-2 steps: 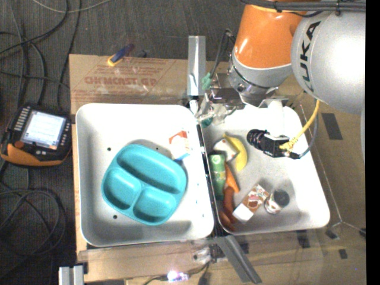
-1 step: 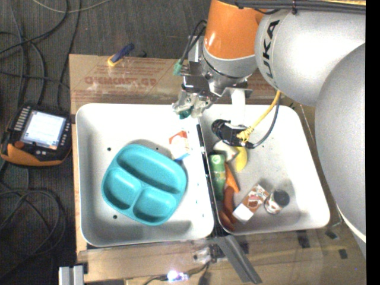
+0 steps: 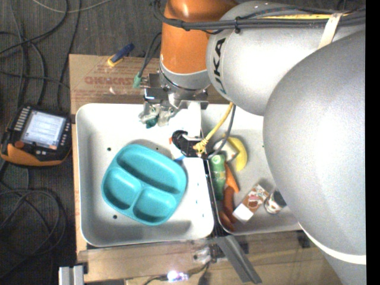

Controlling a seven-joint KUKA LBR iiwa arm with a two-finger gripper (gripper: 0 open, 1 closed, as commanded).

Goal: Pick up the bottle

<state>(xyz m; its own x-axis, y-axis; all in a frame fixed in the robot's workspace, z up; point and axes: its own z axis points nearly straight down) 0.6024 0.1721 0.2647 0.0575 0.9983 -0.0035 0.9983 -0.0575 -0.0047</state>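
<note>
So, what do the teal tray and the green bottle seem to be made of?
The teal tray, with three compartments, looks like moulded plastic with a matte to satin finish: even colour, rounded rims, soft highlights. The green bottle is probably plastic too, somewhat glossy, but it is small and partly hidden, so this is less certain.

A robot lab or test cell, as we read it.
We see a large grey industrial arm (image 3: 297, 82) with an orange band (image 3: 187, 34) reaching over two shallow white bins (image 3: 89, 159) set side by side on a tabletop. Left of the bins, an orange-edged handheld control pendant (image 3: 37, 135) lies on dark carpet among loose black cables (image 3: 35, 58). Behind the bins we see a flattened cardboard sheet (image 3: 101, 85) with red print. All of it points to a research workspace, not a home.
</note>
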